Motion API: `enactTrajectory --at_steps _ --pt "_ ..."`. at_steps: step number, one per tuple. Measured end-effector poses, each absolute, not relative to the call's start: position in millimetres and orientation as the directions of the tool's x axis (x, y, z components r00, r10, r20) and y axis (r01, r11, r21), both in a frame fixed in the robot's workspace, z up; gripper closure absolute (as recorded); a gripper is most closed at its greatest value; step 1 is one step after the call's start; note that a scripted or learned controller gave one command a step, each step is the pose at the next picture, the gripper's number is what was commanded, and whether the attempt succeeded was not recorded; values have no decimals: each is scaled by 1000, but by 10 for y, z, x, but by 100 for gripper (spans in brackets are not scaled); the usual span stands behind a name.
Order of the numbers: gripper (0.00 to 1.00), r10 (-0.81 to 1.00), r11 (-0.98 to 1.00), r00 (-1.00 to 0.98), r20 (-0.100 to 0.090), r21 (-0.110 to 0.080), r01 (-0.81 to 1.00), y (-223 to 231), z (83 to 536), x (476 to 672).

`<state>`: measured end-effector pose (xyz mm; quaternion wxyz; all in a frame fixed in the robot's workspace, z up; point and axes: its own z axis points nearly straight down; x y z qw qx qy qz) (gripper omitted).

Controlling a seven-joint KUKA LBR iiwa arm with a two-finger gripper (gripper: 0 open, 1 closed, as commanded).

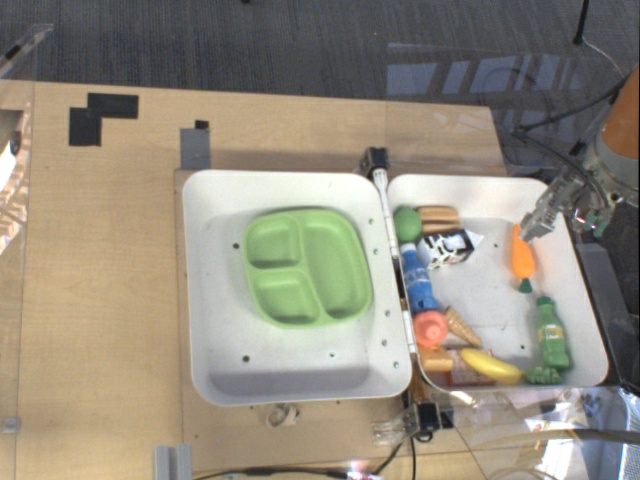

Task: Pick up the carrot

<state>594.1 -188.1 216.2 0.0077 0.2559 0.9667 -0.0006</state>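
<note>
Camera view: gripper poised at top end of carrot in right bin, by its right wall; finger state cannot be told.

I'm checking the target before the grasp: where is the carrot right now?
In the camera view the carrot lies in the right bin near its right wall, just below the gripper and above the green bottle.

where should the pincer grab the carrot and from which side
Probably across the thick orange middle of the carrot, coming straight down from above. It lies flat on the right bin's floor, its long axis running toward the green bottle, with bare floor on both long sides. The pincer is at its upper end; closing across the narrow width looks safest.
</note>
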Motion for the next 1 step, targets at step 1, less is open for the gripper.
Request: enactTrajectory --at_steps 1 --pt "100 685 729 -729 -4 4 684 -1448 1569 5535"
